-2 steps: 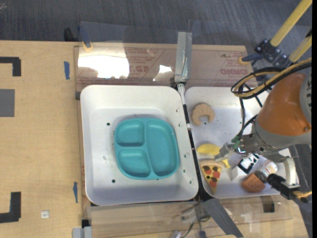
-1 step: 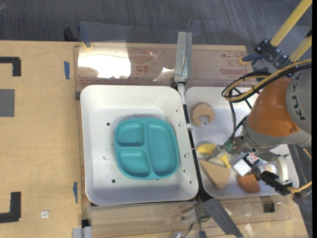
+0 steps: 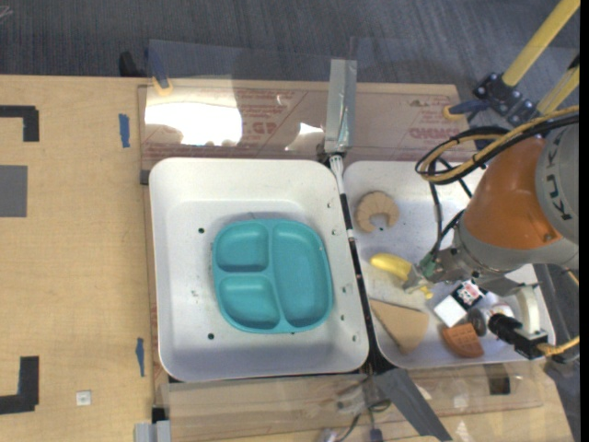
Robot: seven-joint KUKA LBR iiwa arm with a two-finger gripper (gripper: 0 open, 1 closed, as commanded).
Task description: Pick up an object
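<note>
Fingers of the gripper (image 3: 425,279) sit low in the right bin (image 3: 419,184), their tips by the end of a small curved yellow banana (image 3: 391,266); whether they are open or closed cannot be told, being small and partly hidden by the wrist. Above them swells the arm (image 3: 511,201), smooth grey with a glossy orange band. A round tan wooden disc with a notch (image 3: 376,210) lies near the bin's far wall, a flat tan wedge (image 3: 402,324) near the front, and a rough orange-brown lump (image 3: 462,339) beside it. The left bin (image 3: 175,247), matte white plastic, holds a teal three-compartment tray (image 3: 273,275) with rounded corners. Both bins rest on the pale wooden table (image 3: 64,247).
</note>
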